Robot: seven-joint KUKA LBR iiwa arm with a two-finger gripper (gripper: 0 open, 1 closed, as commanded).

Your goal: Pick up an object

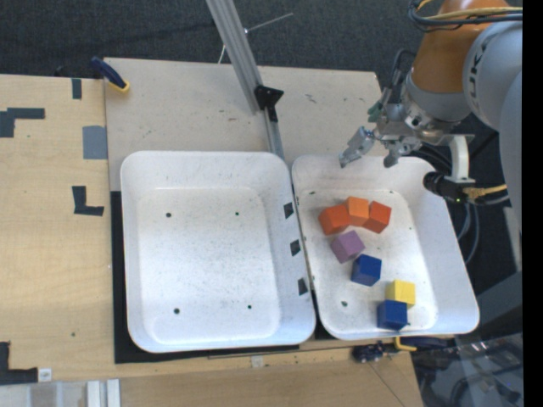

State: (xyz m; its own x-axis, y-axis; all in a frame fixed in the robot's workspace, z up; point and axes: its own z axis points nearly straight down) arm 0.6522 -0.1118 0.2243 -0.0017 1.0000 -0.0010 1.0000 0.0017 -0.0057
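The right bin [441, 253] holds several small blocks: three orange-red ones [355, 215] clustered near its middle, a purple one [346, 246], a blue one [366, 270], and a yellow one [401, 292] touching another blue one [392, 314] near the front. My gripper [372, 151] hangs over the far edge of that bin, above and behind the orange cluster. Its two fingers are spread apart with nothing between them.
The left bin [204, 248] lies beside the right one. A slanted metal pole [242, 49] with a black clamp rises behind the bins. Black cables [462, 189] run along the right bin's right side. A blue-and-yellow tool [110, 73] lies at the far left.
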